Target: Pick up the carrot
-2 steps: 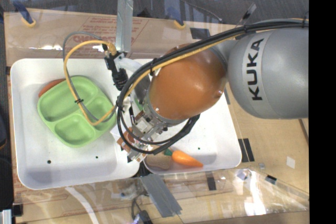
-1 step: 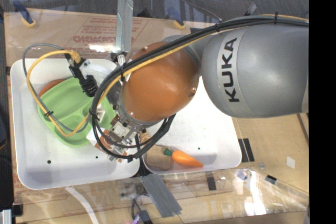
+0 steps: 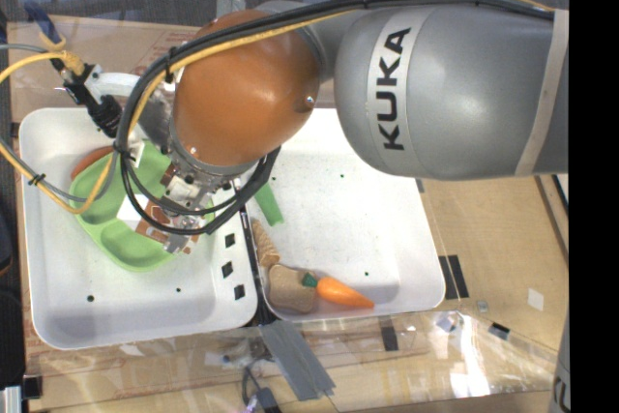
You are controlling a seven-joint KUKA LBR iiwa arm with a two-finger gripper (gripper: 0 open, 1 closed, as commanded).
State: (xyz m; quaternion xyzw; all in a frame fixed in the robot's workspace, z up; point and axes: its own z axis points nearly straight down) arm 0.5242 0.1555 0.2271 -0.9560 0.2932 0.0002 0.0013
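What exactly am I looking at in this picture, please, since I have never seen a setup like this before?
This is one camera fixed above a bench, looking down at a slant. The big grey and orange machine is a KUKA robot arm reaching in from the right. Below it sit two shallow white bins: the left bin and the right bin. Its gripper hangs low over the left bin, above a green dish. The carrot it should pick up lies in the right bin's near corner, beside a tan object, untouched. Whether the gripper holds anything is unclear.

A tan block (image 3: 290, 289) crowds the carrot (image 3: 338, 291); right side open.
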